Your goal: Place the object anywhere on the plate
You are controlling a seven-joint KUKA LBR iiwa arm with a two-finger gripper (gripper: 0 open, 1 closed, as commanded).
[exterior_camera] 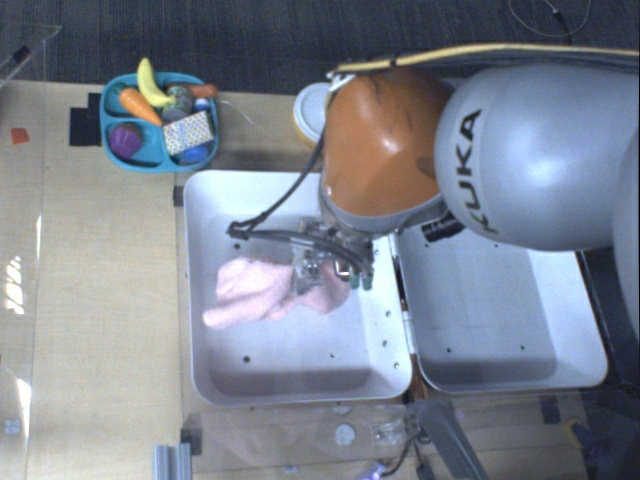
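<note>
Reaching in from the right, the grey arm (540, 138) bears the maker's name KUKA in dark capitals along its casing, just beside the orange band (380, 148) above the wrist. No other writing can be read on the tabletop (90, 298).

The tool (325, 268) hangs low inside the left bin (300, 378), directly over the right end of a pink cloth (250, 290). Whether its jaws are wide, narrow or closed on the fabric cannot be told; the metal parts blur into the cloth beneath them. A dark cable (275, 213) loops from the wrist down to the tool's left side.

The cloth is pale pink, soft and crumpled, lying on the bin floor and spreading leftward from under the tool, with one corner trailing toward the near left.

Well beyond the tool, to its upper left, a blue divided plate (115, 158) sits on the tabletop, carrying a toy banana (150, 83), a carrot (138, 105), a purple piece (125, 140) and a speckled block (190, 131). A round white and yellow object (310, 113) shows just behind the orange band. The right bin (500, 368) lies to the tool's right, partly under the arm.
</note>
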